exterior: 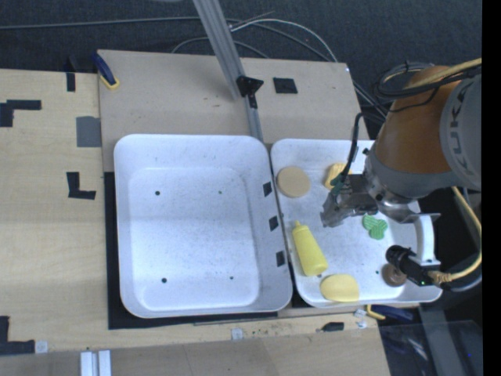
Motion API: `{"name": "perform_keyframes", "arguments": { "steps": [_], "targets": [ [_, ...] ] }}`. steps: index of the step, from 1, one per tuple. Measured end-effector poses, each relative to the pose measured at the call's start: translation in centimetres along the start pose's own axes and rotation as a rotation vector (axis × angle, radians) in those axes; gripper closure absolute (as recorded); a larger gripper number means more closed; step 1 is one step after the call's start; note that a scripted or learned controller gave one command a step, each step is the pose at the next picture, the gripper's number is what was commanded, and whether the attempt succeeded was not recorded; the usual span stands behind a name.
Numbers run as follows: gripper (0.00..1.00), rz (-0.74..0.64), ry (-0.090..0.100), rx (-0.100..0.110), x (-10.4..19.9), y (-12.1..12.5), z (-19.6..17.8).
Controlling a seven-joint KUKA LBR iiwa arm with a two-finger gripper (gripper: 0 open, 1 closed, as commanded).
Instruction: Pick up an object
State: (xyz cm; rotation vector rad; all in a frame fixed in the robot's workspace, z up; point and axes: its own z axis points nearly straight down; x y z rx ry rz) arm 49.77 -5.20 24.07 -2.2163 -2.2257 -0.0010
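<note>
The arm [427,135], grey with an orange band, reaches in from three o'clock and hangs over the right bin [356,292]. Part of the KUKA lettering reads down its grey casing at the frame's right edge; no other writing can be read.

The left bin [192,225] lies alongside at nine o'clock of the right one.

Inside the right bin, a yellow bottle [308,248] lies at about seven o'clock of the gripper [338,210], a tan disc [293,182] at ten o'clock, a yellow lump [339,287] at six o'clock near the bin's rim, and a small green piece [376,227] just beside it at four o'clock.

I judge this the approach step: the gripper hovers low over bare bin floor with nothing visibly in it, and whether it is apart or together I cannot tell. The next move calls for centring over one object, likely the green piece or the bottle, before descending.
</note>
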Motion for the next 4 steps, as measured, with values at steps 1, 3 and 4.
{"name": "perform_keyframes", "arguments": {
  "steps": [1, 3, 4],
  "targets": [
    [1.0, 0.0, 0.0, 0.001, 5.4, 1.1, 0.1],
    [1.0, 0.0, 0.0, 0.001, 14.6, 0.6, 0.8],
    [0.0, 0.003, -0.001, 0.001, 14.4, 0.6, 0.8]
  ]
}}
